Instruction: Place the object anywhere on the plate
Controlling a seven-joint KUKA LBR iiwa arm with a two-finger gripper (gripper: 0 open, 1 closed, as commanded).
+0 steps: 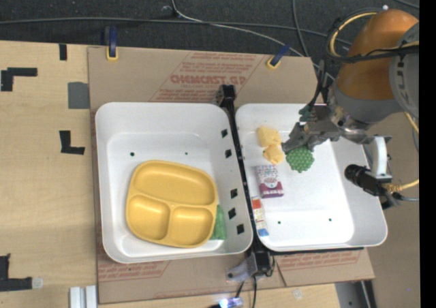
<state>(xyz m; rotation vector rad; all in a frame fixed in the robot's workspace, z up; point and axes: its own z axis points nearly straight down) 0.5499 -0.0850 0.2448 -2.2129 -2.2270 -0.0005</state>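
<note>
We found the gripper (304, 142) low in the right bin (354, 232), apparently clamped on the green object (300, 159), presumably to carry it toward the yellow plate (172, 203) in the left bin (112, 163).

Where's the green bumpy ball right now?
The green bumpy ball sits in the right bin, near its upper middle, just right of the yellow pieces and directly under the pincer.
</note>
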